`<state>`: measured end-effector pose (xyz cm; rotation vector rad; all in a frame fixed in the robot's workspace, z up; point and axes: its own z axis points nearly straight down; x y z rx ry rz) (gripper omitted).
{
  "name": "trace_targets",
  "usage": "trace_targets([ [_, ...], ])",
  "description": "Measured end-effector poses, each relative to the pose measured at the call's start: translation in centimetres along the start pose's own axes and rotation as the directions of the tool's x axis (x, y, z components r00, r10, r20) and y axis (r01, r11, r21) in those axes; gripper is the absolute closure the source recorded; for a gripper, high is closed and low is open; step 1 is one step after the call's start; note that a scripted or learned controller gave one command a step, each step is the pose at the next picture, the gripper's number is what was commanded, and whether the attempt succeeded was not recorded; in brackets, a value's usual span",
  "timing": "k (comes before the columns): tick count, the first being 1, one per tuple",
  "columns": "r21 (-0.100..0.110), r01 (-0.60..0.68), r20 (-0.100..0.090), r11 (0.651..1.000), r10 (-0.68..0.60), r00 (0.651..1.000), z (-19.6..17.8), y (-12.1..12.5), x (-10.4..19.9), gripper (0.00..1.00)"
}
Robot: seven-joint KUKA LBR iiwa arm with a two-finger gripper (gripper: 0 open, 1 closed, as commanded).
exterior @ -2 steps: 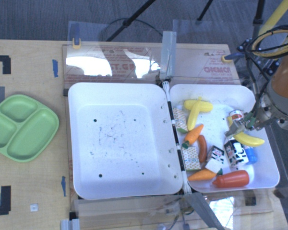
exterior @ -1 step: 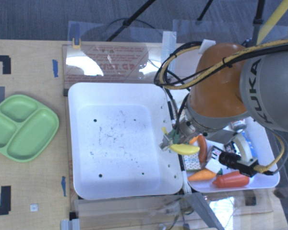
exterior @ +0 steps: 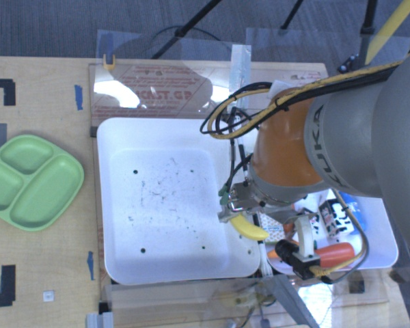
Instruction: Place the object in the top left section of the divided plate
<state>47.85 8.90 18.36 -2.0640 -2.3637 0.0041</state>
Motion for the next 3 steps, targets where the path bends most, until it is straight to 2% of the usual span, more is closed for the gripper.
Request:
trace_targets([
  [1, -0.002, -0.042, 0.0, 0.999, 0.042, 0.999, 0.0, 0.0, 0.0, 1.0],
  [2, -0.002, -0.093, 0.001, 0.996, 0.093, 0.996, 2.5, 0.8, 6.3, 1.0],
  [3, -0.003, -0.414, 0.001, 0.91, 0.414, 0.91, -9.9, 5.7, 5.5, 1.0],
])
